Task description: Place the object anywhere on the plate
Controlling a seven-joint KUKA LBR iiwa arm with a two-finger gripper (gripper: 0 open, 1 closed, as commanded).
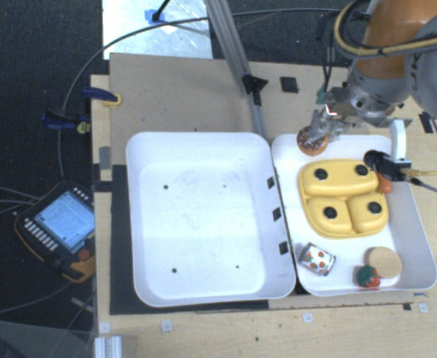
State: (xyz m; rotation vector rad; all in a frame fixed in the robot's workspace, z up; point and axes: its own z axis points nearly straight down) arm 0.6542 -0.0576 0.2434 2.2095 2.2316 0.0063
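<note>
The arm enters from the upper right of the frame, its orange band high in the corner, and its gripper [321,129] hangs over the top left corner of the right bin [420,256]. A small brown, ring-shaped object [311,142] sits right at the gripper's tip, touching it; whether it is clamped or merely under the tip cannot be told, and the claw's opening is too blurred to judge.

The yellow plate [344,198], with three compartments, lies in the upper middle of the right bin, just below and right of that object. Along the bin's lower edge are a small patterned can [317,259], a green and red toy [366,276] and a tan disc [385,261].

The left bin [203,215] fills the centre of the frame. Both bins rest on a brown board [174,95] over dark carpet. A handheld control pendant [60,222] lies at the left, with cables trailing across the floor.
</note>
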